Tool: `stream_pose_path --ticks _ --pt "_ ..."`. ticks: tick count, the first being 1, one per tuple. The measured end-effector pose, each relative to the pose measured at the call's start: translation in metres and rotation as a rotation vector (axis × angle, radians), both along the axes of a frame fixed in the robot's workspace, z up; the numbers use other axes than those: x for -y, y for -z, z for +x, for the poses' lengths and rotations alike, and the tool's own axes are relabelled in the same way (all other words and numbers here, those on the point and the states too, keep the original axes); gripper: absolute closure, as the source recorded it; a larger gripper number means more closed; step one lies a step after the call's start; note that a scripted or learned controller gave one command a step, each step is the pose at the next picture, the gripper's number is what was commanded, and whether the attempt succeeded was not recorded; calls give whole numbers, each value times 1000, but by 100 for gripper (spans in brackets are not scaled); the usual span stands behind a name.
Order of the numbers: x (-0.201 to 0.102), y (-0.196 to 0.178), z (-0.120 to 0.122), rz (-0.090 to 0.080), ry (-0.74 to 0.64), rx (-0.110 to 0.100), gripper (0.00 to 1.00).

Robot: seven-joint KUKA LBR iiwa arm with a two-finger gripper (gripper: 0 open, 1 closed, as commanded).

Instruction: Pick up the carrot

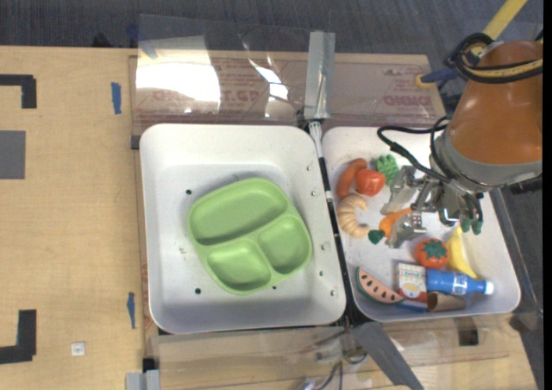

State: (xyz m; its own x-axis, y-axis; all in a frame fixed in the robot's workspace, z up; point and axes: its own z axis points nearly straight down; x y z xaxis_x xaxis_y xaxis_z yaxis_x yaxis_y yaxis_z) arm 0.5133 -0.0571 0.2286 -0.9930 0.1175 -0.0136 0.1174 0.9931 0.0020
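Your arm (504, 108) came in from 3 o'clock and sat over the right bin (509, 280), with the gripper (412, 211) low among the toy food. The carrot (390, 224) lay in that bin near its centre, orange body with a green end at about 8 o'clock, and it was right at the gripper, touching or just beside it. I couldn't tell whether the fingers were spread, closed or pinching the carrot; the metal parts blurred together there. Around it: croissant (352, 211) at 9 o'clock, tomato (370, 180) and a red-orange piece (350, 174) at 10 o'clock, green leafy item (388, 164) at 11 o'clock, strawberry (431, 252) and banana (459, 256) at 4 o'clock, blue bottle (457, 285) and watermelon slice (379, 286) at 6 o'clock. The left bin (164, 207) held a green divided plate (250, 233). Both bins sat on the worktop (60, 233).
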Motion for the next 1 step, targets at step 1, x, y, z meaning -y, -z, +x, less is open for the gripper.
stream_pose_path --ticks 1 --pt "-16 2 -25 2 189 -11 100"
